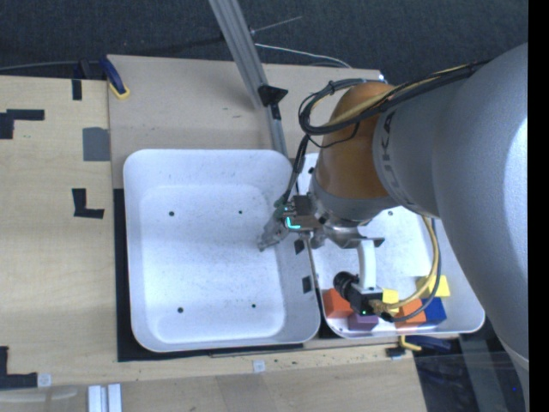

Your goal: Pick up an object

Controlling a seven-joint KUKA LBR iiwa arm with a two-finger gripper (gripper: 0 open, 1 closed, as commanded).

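Jaws: the gripper (276, 233) is seen from above and partly under the wrist. Cannot tell whether the jaws are open or shut. Nothing visible between them.

Position: the gripper hangs over the right wall of the left bin (129, 172), at the strip where the two bins meet. Cannot tell whether it touches the wall or the floor.

Risks, judged from this pose:
- A closure here likely takes nothing, since the candidate objects lie in the other bin.
- A straight descent may strike the bin wall or the ridge between the bins, because the tool sits right above it.
- A sweep toward the pile drags the wrist low across the right bin (474, 323). The arm (360, 157) already covers much of that bin, so objects under it could be shoved unseen.
- The pile is tight, so a grasp into it may wedge on two pieces or push one aside.

Objects relative to the jaws: all lie in the right bin, clustered at its near end and well apart from the gripper, toward the lower right of the view.
- Purple thing (353, 322): nearest to the tool.
- Orange thing (413, 313): just beyond the purple one.
- Blue thing (436, 310): furthest out, touching or overlapping the orange one. Cannot tell which.

Their shapes are too small to read.
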